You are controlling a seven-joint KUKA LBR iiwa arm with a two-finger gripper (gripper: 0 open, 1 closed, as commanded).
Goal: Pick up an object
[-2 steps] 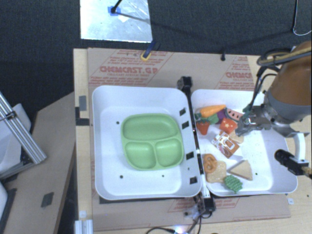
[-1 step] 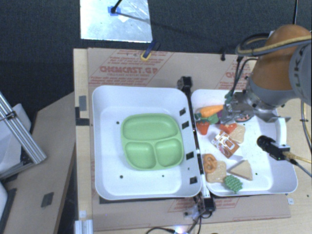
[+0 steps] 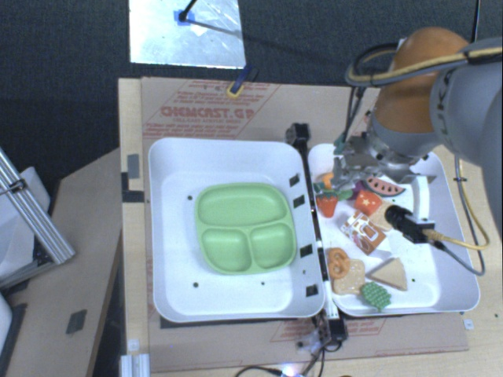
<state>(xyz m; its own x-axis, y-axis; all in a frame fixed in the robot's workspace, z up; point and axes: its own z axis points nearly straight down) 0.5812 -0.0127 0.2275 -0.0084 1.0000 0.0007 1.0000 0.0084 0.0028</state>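
the arm reaches in from the right and the claw (image 3: 343, 177) is down in the right bin (image 3: 456, 285), over the heap of toy food at its upper left, near a strawberry (image 3: 327, 205) and a watermelon slice (image 3: 385, 186). whether the claw is parted or closed cannot be told. this looks like the descent before the grasp. next it must close on one piece and lift. the left bin (image 3: 169, 210) holds a green tray (image 3: 244, 228).

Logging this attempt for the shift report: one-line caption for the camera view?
KUKA arm's gripper lowered among toy food in the right bin; green divided plate sits in the left bin.
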